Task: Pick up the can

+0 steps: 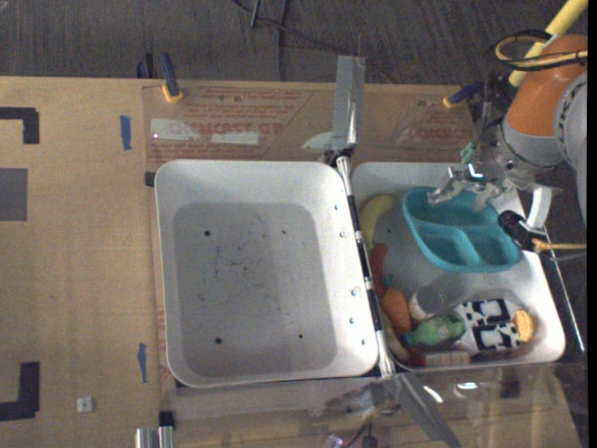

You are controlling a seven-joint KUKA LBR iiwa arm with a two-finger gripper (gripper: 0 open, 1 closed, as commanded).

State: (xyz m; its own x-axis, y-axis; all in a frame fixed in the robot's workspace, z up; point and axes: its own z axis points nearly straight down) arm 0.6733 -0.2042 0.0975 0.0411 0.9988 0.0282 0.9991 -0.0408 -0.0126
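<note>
Green can [437, 330] lay on its side, low in the right bin [552, 343].
Crowded among a teal divided tray [462, 241], carrot [395, 308] and cow-patterned box [489, 323]; pincer [472, 187] spread open over the tray's rim.

Tan wooden bench [75, 278], marked with black tape corners and short blue strips. Bearing two shallow white bins side by side: left bin [187, 180] (speckled floor), right bin [550, 339] just beside it, rims touching along a metal divider [347, 110].
</note>
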